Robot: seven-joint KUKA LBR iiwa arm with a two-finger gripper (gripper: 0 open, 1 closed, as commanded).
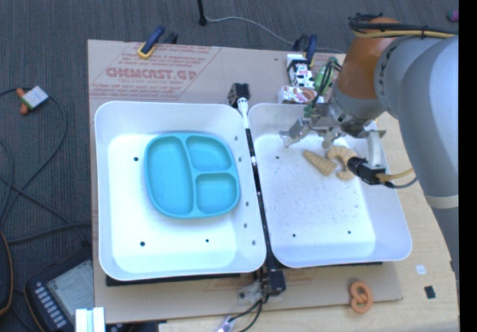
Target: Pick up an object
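On the tabletop, a brown board printed with red lettering, two white bins sit side by side. The left bin holds one light blue divided plate with three compartments, lying flat near the bin's middle. Between the bins runs a dark bar, with a black clamp at its 12 o'clock end and another fitting at the 6 o'clock end.

The right bin holds two small tan, cone-shaped objects close together at about 1 o'clock in the bin. The nearer tan cone lies on its side on the bin floor, pointing toward 10 o'clock; the second tan piece lies just beside it toward 3 o'clock, partly hidden by the arm's hardware. The bin floor around them is speckled with fine dark specks.

The gripper hangs over the 12 o'clock part of the right bin, just above the cones at about their 12 o'clock. Metal parts splay out from it toward 9 o'clock and 3 o'clock, but whether the fingers are apart or together cannot be told from this slant; nothing can be seen between them. The grey arm reaches in from 3 o'clock, its orange band sitting directly above the wrist, the wrist pointing down into the bin.

One orange ring-shaped item lies on the tabletop at 6 o'clock of the right bin.
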